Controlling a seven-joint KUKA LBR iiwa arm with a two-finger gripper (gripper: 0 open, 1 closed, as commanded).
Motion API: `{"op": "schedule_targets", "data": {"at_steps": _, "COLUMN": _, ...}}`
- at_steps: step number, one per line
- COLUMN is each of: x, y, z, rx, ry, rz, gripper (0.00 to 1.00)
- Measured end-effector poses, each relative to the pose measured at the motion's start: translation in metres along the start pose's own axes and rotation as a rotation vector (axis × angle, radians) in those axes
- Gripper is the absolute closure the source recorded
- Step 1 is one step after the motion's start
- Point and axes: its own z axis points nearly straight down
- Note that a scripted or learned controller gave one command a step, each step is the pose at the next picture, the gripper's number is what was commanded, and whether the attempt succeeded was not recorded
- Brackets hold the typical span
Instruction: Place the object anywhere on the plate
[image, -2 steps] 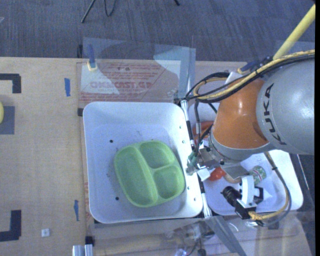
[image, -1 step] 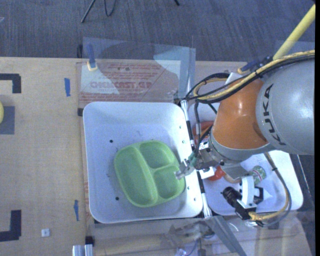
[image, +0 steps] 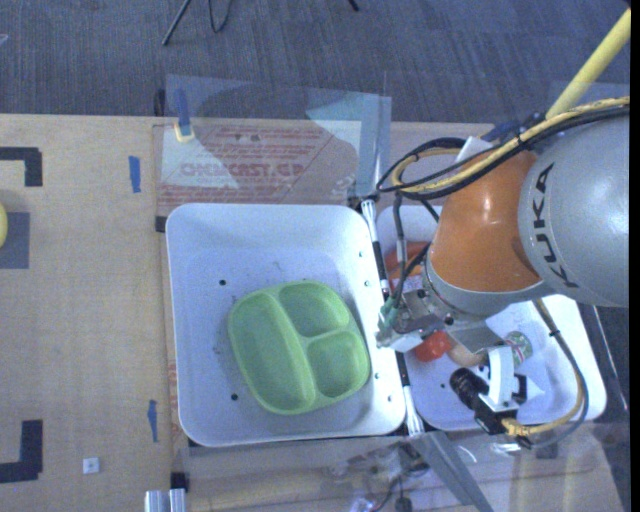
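green plate (image: 297, 345): moulded plastic, glossy, rounded-square outline, three compartments split by raised ribs, all bare. it lies flat and slightly turned, open side up, so a drop from above should land within its rim.

plate bin (image: 200, 260): shallow white tray, smooth, rounded corners. it surrounds the plate on every side and keeps it from sliding.

second bin (image: 440, 400): matching white tray on the arm's side of the plate, edge to edge with the plate bin. the arm covers much of it.

red object (image: 432, 347): small, rounded, matt red-orange. judged to be the task's thing. it is in the second bin, beyond the plate's rim on the arm's side, not on the plate. whether it is lifted or resting cannot be told.

end effector (image: 390, 325): metal parts under the wrist, just beside the plate's rim on the arm's side, over the seam between the bins, near the red object. spread or closed: cannot tell, as the wrist hides it.

arm (image: 560, 220): smooth grey casing with an orange band, hanging over the second bin.

tabletop (image: 80, 330): pale wood, flat, on the plate's far side from the arm.
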Motion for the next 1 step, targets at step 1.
{"op": "schedule_targets", "data": {"at_steps": 1, "x": 0.0004, "y": -0.0004, "z": 0.0009, "rx": 0.002, "ry": 0.001, "rz": -0.001, "gripper": 0.0}}
